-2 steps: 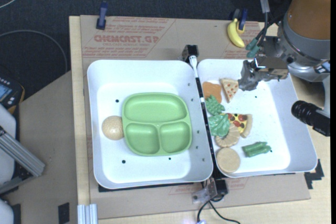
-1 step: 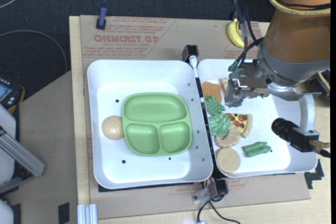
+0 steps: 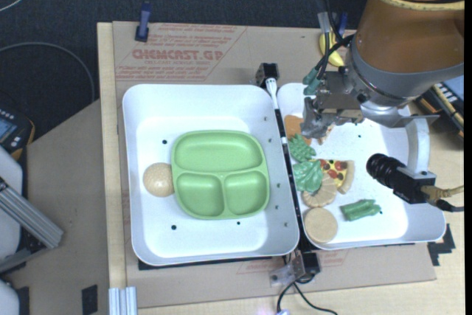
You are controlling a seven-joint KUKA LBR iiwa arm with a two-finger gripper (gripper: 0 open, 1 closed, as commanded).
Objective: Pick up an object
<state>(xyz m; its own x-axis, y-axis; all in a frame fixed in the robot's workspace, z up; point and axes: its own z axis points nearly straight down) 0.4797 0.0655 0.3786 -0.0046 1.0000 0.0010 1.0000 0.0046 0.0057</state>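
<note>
my jaws (image 3: 316, 130) hover just above the leaf (image 3: 302, 150); their state i cannot tell. it looks light, floppy; pinch its middle.

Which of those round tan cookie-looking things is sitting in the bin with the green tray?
The pale round tan cookie touching the green divided tray's left edge in the left white bin. The other tan rounds lie in the right white bin.

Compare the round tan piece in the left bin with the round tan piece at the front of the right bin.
The left bin's cookie touches the green divided tray; the right bin's cookie lies beside other toy food. The left one looks paler and domed; the right one looks flatter. Both are round and tan.
</note>
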